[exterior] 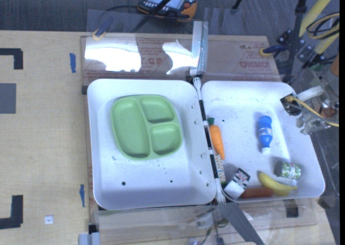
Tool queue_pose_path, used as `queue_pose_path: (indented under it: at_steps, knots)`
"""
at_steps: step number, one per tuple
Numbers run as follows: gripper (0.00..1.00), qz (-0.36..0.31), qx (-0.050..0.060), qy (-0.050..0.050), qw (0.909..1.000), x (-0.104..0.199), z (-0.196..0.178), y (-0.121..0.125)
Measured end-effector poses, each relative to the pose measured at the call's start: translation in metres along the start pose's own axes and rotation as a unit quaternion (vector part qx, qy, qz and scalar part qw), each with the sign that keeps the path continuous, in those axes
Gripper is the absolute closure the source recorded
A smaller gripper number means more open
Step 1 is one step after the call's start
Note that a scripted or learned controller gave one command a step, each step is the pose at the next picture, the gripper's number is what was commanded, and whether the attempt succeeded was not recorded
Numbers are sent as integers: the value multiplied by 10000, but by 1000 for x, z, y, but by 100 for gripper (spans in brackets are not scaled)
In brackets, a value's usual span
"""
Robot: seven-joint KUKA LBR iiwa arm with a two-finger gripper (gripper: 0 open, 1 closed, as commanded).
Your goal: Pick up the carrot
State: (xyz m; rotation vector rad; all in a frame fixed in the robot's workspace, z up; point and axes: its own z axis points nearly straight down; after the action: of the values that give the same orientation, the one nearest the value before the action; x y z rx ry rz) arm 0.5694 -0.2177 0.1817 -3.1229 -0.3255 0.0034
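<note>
Small orange carrot with green top (216, 137) lies lengthwise against the right white bin's (237, 90) left wall. Tight clearance that side, I'd guess. Gripper (310, 114) sits at the bin's right edge, well apart. Spread or closed: can't tell.

2 bins (108, 184) of glossy white plastic; matt green plastic plate (145, 126); smooth orange carrot (216, 137); pale matt wood bench (43, 147); shiny blue plastic bottle (264, 130).
</note>
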Motion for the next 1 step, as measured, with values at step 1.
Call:
queue_pose_path:
  at_steps: [1]
  knots:
    - [100, 13, -7, 25, 10000, 53, 95, -73]
